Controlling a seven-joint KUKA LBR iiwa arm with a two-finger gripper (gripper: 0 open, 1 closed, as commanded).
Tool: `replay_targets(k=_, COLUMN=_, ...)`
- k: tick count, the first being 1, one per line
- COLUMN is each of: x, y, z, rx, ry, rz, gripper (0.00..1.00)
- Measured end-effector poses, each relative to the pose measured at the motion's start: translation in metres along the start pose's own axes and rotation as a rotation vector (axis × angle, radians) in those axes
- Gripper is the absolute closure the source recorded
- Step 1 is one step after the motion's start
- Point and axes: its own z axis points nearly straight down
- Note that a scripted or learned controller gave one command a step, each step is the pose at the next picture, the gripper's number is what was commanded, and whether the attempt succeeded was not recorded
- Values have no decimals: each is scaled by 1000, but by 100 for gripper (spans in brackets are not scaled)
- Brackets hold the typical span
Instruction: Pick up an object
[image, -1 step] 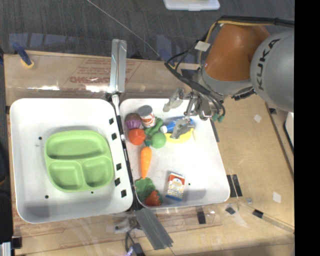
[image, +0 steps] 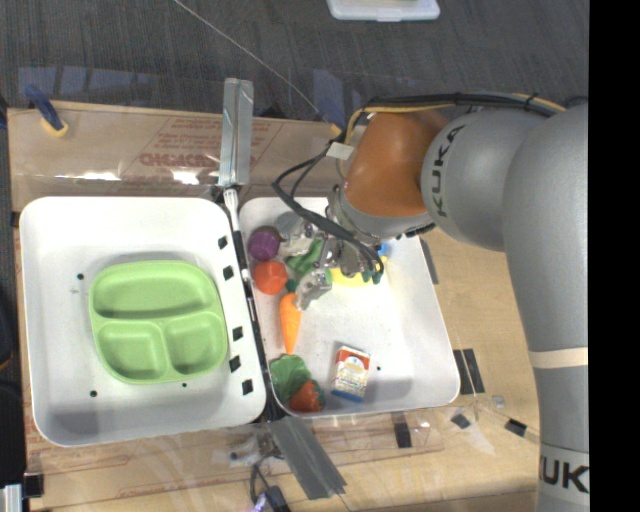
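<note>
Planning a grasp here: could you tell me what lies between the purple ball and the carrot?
The orange-red tomato lies between the purple ball and carrot, seen in camera view.

Arm's wrist is covering the right bin's (image: 440, 350) far corner. Gripper (image: 318, 272) fingertips are blurring into clutter, grip unclear. A yellow item (image: 352, 279) is peeking out underneath, mostly hidden. White tray (image: 384, 9) is getting cropped by top edge.

A robotics lab, this: a big grey KUKA arm with an orange band (image: 480, 160) leans over two shallow white plastic bins (image: 60, 300) on a taped-up wooden bench (image: 480, 330), toy food scattered inside.
</note>
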Motion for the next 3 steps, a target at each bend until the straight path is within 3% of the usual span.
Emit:
replay_targets(k=1, x=23, y=1, z=7, rx=1, ry=-7, rz=90, gripper=0)
replay_targets(k=2, x=73, y=-2, z=19, rx=0, ry=23, rz=376, gripper=0)
replay_targets(k=3, x=109, y=4, z=20, rx=2, ry=26, rz=590, gripper=0)
